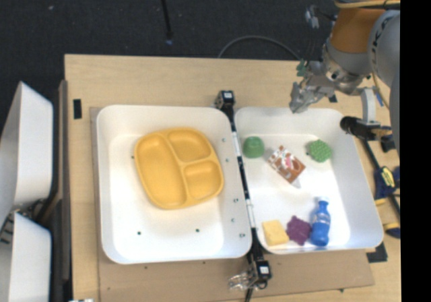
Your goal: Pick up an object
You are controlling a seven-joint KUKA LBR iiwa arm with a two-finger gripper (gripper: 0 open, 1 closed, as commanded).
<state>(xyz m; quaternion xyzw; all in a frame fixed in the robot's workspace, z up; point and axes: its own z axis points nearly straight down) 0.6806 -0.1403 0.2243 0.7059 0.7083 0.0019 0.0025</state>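
Approach step of a pick: the pincer (pixel 304 100) hangs over the far rim of the right-hand shallow white bin (pixel 360 183), holding nothing; how wide it stands cannot be told. Candidates lie in that bin, the nearest a bumpy green ball (pixel 319 151) and a red-and-white crinkled packet (pixel 287 164). Next, presumably, centring over one object and descending.

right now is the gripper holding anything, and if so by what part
Nothing is held. The gripper hangs over the far rim of the right bin, with nothing between its fingers; the objects all lie on the bin floor.
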